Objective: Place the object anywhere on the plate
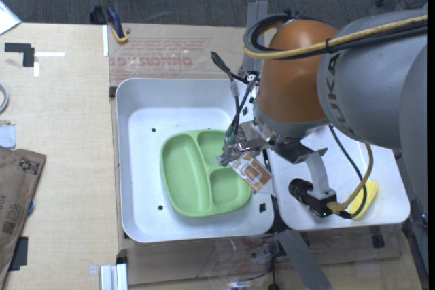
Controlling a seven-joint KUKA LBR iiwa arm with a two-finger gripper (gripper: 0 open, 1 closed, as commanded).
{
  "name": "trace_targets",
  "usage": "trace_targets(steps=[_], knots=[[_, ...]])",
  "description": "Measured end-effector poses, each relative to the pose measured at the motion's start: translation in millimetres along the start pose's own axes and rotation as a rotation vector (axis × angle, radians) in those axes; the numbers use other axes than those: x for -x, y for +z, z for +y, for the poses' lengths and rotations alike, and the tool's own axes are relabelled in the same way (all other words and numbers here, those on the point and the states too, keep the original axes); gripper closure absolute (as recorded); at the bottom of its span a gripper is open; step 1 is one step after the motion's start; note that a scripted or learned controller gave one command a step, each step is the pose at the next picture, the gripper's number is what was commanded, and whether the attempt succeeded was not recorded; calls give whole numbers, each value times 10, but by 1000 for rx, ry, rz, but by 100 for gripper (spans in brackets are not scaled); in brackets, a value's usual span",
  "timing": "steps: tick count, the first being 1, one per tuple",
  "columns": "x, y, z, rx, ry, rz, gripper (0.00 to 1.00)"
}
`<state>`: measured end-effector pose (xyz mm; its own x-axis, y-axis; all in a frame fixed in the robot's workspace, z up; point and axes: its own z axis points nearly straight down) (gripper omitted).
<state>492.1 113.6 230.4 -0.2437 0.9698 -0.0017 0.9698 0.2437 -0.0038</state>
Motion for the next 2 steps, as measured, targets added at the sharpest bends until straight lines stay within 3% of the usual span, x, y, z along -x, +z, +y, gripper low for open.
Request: trace_targets(steps=[1, 2], knots=[[0, 0, 0, 0, 0, 0, 0], [430, 387, 92, -2, 25, 0, 0]])
